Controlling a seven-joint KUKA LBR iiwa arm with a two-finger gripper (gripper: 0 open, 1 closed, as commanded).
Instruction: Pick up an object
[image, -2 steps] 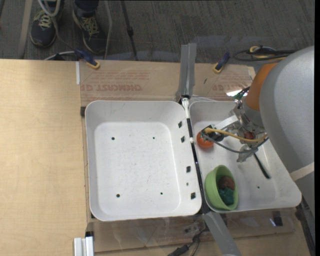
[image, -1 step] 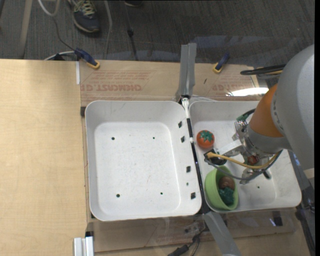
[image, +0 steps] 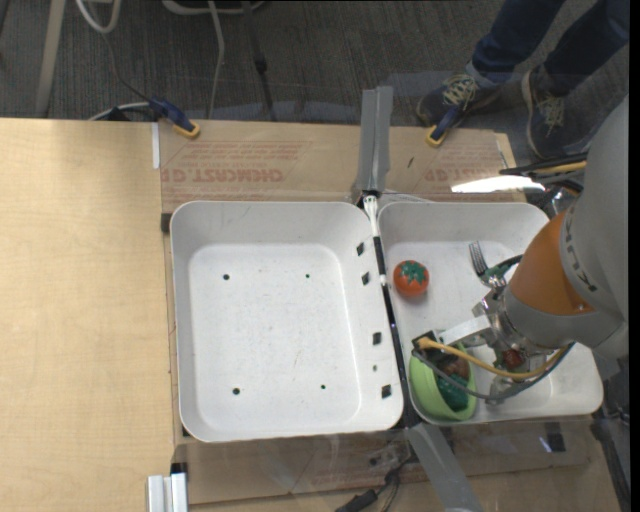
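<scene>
In the right bin (image: 440, 222) a red-orange ball with a green patch (image: 411, 278) lies near the left wall. A silver fork (image: 483, 262) lies to its right, its handle running under the arm. A green bowl-like object (image: 436, 392) sits in the bin's front left corner. My gripper (image: 497, 362) hangs low over the front of this bin, just right of the green object and partly over it. The grey wrist with its orange band (image: 545, 275) hides the bin's right side.
The left bin (image: 185, 300) stands beside the right one, and a grey divider strip (image: 375, 150) runs back from between them. Cardboard (image: 260, 165) with two clamps lies behind the bins. A person's shoes (image: 460, 95) are on the floor beyond.
</scene>
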